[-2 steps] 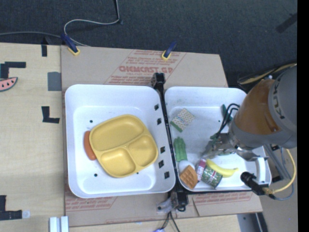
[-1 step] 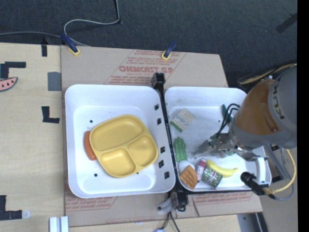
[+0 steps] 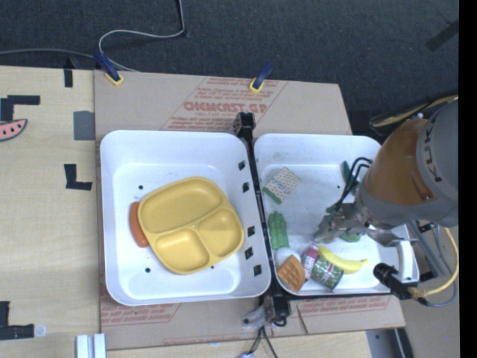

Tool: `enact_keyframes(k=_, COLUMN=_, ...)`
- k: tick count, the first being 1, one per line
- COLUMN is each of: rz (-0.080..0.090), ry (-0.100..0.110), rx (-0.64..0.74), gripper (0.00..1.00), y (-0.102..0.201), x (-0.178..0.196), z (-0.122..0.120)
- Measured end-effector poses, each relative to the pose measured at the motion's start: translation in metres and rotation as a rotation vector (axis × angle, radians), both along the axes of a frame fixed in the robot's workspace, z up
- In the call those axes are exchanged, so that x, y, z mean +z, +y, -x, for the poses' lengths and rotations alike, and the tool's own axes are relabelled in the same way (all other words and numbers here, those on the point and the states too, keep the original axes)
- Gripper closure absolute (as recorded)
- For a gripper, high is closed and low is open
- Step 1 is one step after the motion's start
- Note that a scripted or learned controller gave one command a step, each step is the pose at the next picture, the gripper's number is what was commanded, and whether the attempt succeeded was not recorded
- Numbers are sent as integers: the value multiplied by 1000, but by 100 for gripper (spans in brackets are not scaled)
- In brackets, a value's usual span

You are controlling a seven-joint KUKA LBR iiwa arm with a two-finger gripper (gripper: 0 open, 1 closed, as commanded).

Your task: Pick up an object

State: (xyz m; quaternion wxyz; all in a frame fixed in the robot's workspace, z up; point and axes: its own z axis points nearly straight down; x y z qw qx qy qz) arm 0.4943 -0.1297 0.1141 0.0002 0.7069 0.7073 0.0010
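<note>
My gripper (image 3: 337, 228) hangs low in the right bin (image 3: 313, 159), at its right side, just above a yellow banana (image 3: 343, 260). Left of the banana lies a green-labelled can (image 3: 325, 272) with a pink end, and a brown waffle-like piece (image 3: 291, 273) rests in the front left corner. A green oblong object (image 3: 278, 230) sits by the divider, and a pale patterned packet (image 3: 282, 182) lies further back. My fingers are dark and blurred against the bin floor.
The left bin (image 3: 127, 155) holds a yellow divided tray (image 3: 190, 223) with an orange object (image 3: 137, 224) half under its left edge. The arm's grey and orange body (image 3: 406, 174) covers the right bin's right wall. Cables run beyond the bench's far edge.
</note>
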Motion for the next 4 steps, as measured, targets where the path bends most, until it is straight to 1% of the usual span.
enact_keyframes(k=1, rz=0, ry=0, rx=0, gripper=0, y=0, x=0, z=0)
enact_keyframes(k=2, rz=0, ry=1, rx=1, gripper=0, y=-22, x=-28, z=10)
enact_keyframes(k=3, rz=4, ry=-2, rx=-1, gripper=100, y=-24, x=-18, z=9)
enact_keyframes(k=4, rz=1, ry=1, rx=1, gripper=100, y=53, x=123, z=10)
